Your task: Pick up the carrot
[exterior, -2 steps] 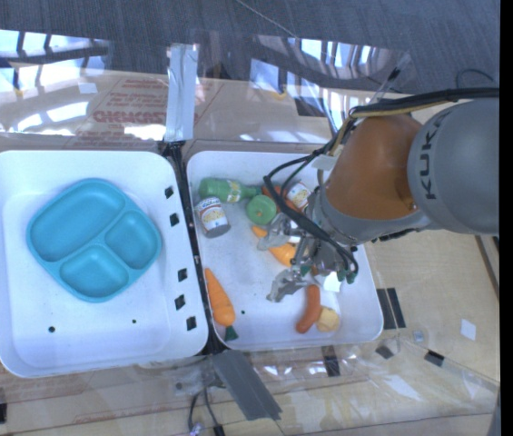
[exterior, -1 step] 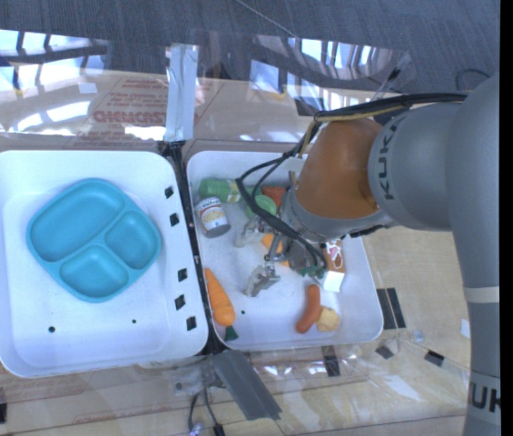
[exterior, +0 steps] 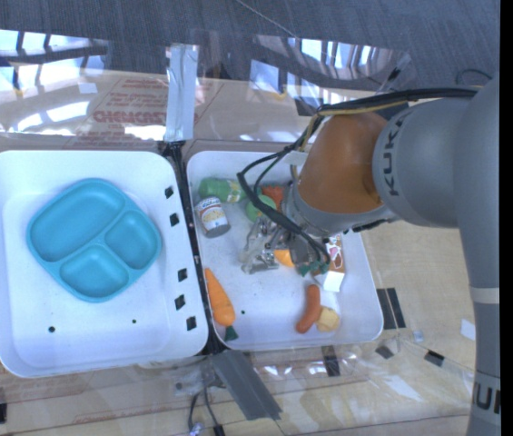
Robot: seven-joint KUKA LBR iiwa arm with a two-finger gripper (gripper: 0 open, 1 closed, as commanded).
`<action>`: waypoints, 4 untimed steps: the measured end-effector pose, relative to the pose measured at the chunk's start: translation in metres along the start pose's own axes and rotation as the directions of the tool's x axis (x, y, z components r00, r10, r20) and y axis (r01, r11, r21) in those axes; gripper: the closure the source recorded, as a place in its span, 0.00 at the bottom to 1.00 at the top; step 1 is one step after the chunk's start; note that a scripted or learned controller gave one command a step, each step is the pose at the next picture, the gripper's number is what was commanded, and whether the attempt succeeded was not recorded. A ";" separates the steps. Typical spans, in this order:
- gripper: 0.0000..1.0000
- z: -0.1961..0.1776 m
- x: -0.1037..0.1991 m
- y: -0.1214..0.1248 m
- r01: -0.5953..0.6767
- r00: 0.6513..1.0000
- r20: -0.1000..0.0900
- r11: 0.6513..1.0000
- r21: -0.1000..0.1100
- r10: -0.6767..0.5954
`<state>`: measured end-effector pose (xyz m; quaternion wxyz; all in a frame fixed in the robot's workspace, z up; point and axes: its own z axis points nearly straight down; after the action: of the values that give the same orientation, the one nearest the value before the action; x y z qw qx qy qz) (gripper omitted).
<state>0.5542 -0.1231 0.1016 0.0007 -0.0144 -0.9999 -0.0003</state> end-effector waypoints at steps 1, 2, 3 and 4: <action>1.00 -0.114 0.009 0.007 -0.084 0.996 0.011 0.996 0.002 0.084; 1.00 -0.366 0.014 -0.002 -0.065 0.998 0.016 0.998 0.003 0.065; 1.00 -0.393 -0.007 -0.056 0.326 0.945 0.006 0.945 0.006 -0.326; 1.00 -0.334 0.018 -0.088 0.543 0.840 0.001 0.840 0.002 -0.543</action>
<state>0.5340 -0.2106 0.4352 -0.0002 0.2693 -0.9631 0.0004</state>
